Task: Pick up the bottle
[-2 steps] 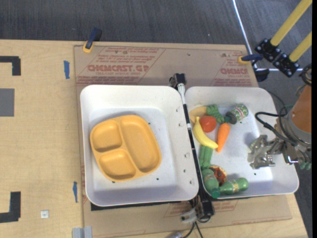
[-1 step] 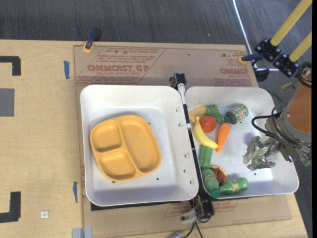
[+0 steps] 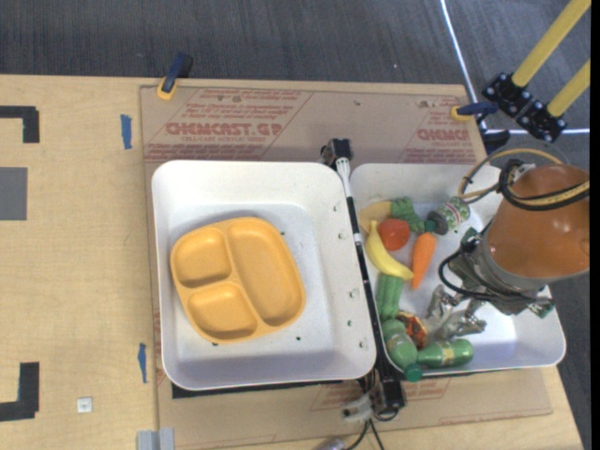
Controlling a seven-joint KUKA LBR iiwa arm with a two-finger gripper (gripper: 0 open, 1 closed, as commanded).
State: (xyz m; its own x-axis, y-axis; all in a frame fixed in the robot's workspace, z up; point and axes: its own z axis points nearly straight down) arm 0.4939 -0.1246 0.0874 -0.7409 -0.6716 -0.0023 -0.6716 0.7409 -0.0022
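A green bottle [image 3: 442, 352] lies on its side at the front edge of the right bin [image 3: 534, 345]. A second green bottle with a red label [image 3: 400, 339] lies next to it at the front left corner. A small green bottle with a white label [image 3: 451, 216] rests near the back of the bin. My gripper [image 3: 456, 315] hangs below the orange band [image 3: 542, 223] of the arm, just above and behind the front bottle. Nothing visibly sits in the gripper.
The right bin also holds a banana [image 3: 384, 257], a tomato [image 3: 395, 234], a carrot [image 3: 422, 257], a green pepper [image 3: 402, 208] and a cucumber [image 3: 388, 294]. A yellow divided plate [image 3: 236, 277] lies in the left bin [image 3: 187, 195].
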